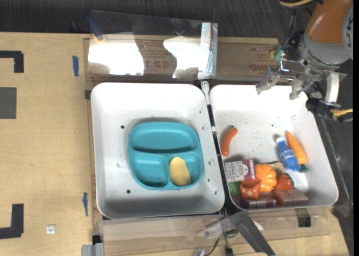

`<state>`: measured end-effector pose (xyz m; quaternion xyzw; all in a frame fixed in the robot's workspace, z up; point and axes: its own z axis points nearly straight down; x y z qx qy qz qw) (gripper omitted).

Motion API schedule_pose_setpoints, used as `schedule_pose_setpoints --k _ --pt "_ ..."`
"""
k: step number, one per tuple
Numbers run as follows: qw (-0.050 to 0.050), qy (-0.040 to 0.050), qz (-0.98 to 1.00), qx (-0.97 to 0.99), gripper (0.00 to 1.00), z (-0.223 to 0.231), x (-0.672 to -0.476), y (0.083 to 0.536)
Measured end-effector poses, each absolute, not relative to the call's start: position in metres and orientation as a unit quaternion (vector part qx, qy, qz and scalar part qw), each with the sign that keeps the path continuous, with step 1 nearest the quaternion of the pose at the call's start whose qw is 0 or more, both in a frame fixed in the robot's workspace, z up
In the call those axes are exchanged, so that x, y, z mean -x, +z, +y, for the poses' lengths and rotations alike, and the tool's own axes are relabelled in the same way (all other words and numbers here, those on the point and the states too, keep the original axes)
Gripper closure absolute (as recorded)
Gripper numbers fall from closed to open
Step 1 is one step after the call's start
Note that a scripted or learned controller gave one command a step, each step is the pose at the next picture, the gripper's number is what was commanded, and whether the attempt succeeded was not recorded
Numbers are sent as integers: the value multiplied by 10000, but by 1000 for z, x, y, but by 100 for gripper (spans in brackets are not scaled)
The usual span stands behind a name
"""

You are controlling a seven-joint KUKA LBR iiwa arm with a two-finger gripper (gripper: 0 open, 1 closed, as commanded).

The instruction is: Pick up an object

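Note:
My gripper (279,88) hangs over the far edge of the right bin (255,106), its two fingers spread open with nothing between them. The objects lie nearer in that bin. An orange sausage (227,140) sits by the left wall, and a blue bottle (288,155) lies beside a carrot (296,147) at the right. An orange pepper (266,176), a red piece (250,190), a small pink carton (239,169) and a dark red packet (291,196) cluster along the near wall.
The left bin (109,137) holds a teal divided plate (162,151) with a yellow lemon-like fruit (179,171) in its near right compartment. A clear plastic sheet (151,50) stands behind the bins. Cables (336,113) trail at the right of the arm.

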<state>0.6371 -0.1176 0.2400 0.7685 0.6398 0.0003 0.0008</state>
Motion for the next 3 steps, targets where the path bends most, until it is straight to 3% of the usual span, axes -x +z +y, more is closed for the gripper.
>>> schedule_pose_setpoints --k 1,2,3 --pt "-35 -35 6273 -7787 0 -132 -553 167" --pt "-3 -8 7022 -7120 0 -192 -653 147" --pt "-17 -12 6685 -7437 0 -198 -584 134"
